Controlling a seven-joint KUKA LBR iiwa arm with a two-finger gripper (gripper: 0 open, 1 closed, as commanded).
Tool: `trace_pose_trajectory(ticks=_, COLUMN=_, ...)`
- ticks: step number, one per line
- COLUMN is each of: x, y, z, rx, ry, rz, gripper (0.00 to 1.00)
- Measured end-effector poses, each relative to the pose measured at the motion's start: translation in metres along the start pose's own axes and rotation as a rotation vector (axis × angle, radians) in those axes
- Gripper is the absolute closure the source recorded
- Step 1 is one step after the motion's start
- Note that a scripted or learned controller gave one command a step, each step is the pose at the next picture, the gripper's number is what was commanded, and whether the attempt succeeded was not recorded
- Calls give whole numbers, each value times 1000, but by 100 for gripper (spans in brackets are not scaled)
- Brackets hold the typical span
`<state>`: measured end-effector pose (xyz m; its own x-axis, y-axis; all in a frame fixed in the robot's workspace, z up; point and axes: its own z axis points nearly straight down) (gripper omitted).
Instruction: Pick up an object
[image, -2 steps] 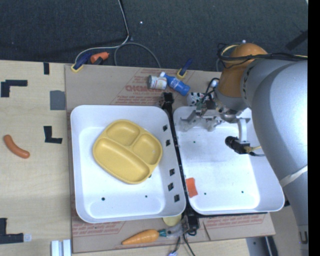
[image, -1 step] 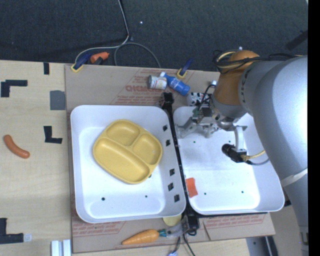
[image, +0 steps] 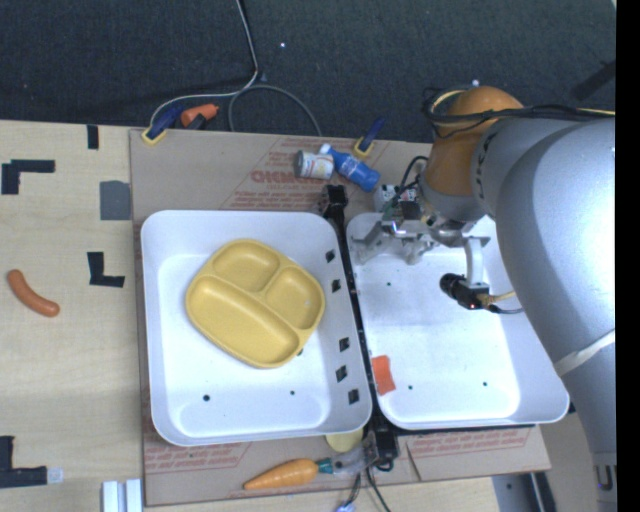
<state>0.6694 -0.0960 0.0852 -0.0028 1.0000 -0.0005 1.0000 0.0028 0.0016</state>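
A yellow divided plate (image: 257, 300) lies in the left white bin (image: 170, 400). A small orange block (image: 382, 375) rests at the left edge of the right white bin (image: 480, 395), close to the divider. My gripper (image: 402, 233) hangs over the far left corner of the right bin, under the orange wrist band (image: 470, 140). It is well away from the orange block and the plate, and nothing shows between its parts.
The grey arm (image: 560, 220) covers the right bin's right side. A blue and white bottle (image: 337, 165) lies behind the bins. An orange carrot toy (image: 284, 474) sits in front of them, and a sausage toy (image: 32, 293) lies far left on the bench.
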Motion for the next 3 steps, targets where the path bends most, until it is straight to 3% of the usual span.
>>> trace_pose_trajectory(ticks=1, x=58, y=-66, z=-106, rx=-6, ry=3, rz=-3, gripper=0)
trace_pose_trajectory(ticks=2, x=60, y=-134, z=-99, rx=8, ry=1, rz=4, gripper=0)
trace_pose_trajectory(ticks=3, x=-4, y=-80, z=-71, rx=2, ry=-3, rz=6, gripper=0)
